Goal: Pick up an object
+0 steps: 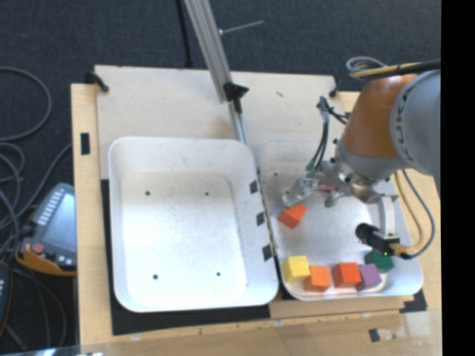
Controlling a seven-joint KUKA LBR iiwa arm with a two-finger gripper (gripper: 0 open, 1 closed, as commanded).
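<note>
My gripper (315, 190) hangs over the middle of the right bin (276, 158), under the arm's orange band. An orange block (292, 215) sits tilted just below and left of the gripper, close to the bin's left wall. Whether it touches the gripper I cannot tell. Along the bin's front wall stand a yellow block (298, 266), an orange block (320, 276), a red-orange block (346, 274) and a purple block (369, 275). A green block (383, 260) lies behind the purple one, near the right corner.
The left bin (185, 221) is beside the right one, their walls touching. A slanted aluminium post (211, 43) rises from the bench behind the bins. Cables loop from the arm over the right bin's right side (415, 221).
</note>
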